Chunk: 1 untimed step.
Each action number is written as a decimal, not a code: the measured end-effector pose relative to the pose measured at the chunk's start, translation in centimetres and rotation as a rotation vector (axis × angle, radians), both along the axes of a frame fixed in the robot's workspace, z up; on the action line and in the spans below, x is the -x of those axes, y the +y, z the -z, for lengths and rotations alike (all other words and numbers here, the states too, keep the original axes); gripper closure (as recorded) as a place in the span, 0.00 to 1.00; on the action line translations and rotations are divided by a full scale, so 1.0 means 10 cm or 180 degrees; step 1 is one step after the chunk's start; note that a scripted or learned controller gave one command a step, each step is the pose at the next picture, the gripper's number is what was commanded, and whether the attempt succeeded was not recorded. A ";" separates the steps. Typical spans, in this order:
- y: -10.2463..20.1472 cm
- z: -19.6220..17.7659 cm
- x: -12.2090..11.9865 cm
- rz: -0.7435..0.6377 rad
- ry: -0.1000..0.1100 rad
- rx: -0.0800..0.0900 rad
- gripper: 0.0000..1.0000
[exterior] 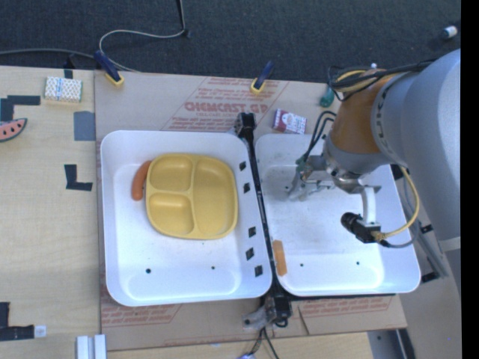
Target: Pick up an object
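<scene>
My gripper (301, 185) hangs low over the right bin's floor (329, 253), in its left half toward the back, and nothing shows in its grasp. A small orange piece (278, 256) lies against that bin's left wall near the front, well forward of the gripper. In the left bin (179, 275) a yellow divided plate (191, 195) lies flat. An orange sausage-shaped object (138, 180) rests along the plate's left edge.
A red and white packet (288, 121) lies on the cardboard behind the right bin. Clamps (261, 81) hold the cardboard's back edge. A black divider strip (254, 200) runs between the bins. The arm's body and cables (389, 200) cover the right bin's right side.
</scene>
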State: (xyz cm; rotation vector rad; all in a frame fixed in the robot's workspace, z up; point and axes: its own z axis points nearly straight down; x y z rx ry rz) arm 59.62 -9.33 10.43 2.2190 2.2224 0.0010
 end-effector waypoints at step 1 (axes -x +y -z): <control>0.00 0.00 0.00 0.0001 0.0000 0.0000 0.00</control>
